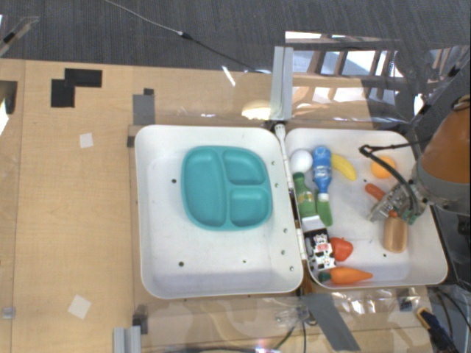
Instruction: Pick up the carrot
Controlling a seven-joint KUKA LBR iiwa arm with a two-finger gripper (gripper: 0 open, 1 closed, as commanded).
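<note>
The carrot [351,275] is orange and tapered, lying flat on its side at the near edge of the right bin [434,267], its pointed tip toward that bin's right wall, blunt end toward its left corner.

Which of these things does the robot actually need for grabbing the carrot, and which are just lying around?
Needed for the job:
carrot, at the right bin's near edge
gripper, over the right bin

Just lying about:
teal divided plate in the left bin
blue bottle
green bottle
white ball
yellow piece
brown bottle
</note>
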